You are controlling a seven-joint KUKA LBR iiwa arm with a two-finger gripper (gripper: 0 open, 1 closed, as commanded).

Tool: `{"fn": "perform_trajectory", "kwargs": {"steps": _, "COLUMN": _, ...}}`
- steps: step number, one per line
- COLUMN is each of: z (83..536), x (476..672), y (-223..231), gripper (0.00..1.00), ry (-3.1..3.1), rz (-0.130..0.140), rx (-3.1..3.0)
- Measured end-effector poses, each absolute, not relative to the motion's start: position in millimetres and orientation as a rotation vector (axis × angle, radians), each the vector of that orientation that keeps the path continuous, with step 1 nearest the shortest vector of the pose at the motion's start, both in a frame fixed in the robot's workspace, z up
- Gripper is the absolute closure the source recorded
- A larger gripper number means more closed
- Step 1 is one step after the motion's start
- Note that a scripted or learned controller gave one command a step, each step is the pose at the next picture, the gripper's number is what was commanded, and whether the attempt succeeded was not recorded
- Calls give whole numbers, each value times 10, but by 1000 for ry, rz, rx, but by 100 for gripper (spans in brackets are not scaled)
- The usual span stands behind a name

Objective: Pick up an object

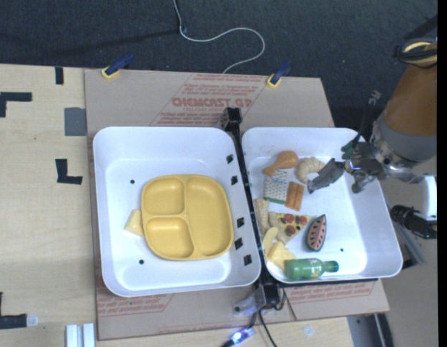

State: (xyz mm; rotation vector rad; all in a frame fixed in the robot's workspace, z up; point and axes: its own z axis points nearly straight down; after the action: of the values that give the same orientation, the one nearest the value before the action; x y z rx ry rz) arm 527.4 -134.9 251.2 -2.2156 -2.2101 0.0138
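Note:
My gripper (341, 178) hangs over the upper right part of the right bin (368, 215), with its two dark fingers spread apart and nothing between them. Just left of it lie a pale bread roll (307, 168) and an orange croissant-like piece (283, 160). Below these are a checked green-and-white packet (275, 190), an orange block (294, 196), a pizza slice (287, 225), a watermelon slice (315, 233) and a green bottle (310, 268) lying on its side near the front wall.
The left bin (111, 194) holds a yellow divided plate (187, 216) with a pale yellow wedge (133, 223) tucked at its left. Both bins rest on cardboard (202, 100). A black clip strip (241, 194) runs between the bins.

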Motion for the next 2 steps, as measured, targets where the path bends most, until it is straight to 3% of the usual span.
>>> {"fn": "perform_trajectory", "kwargs": {"steps": 1, "z": 2581, "x": 5297, "y": -1346, "gripper": 0, "ry": -2221, "rz": 2, "rx": -2219}}
{"fn": "perform_trajectory", "kwargs": {"steps": 2, "z": 2135, "x": 5359, "y": -1342, "gripper": 0, "ry": -2221, "rz": 4, "rx": -2218}}
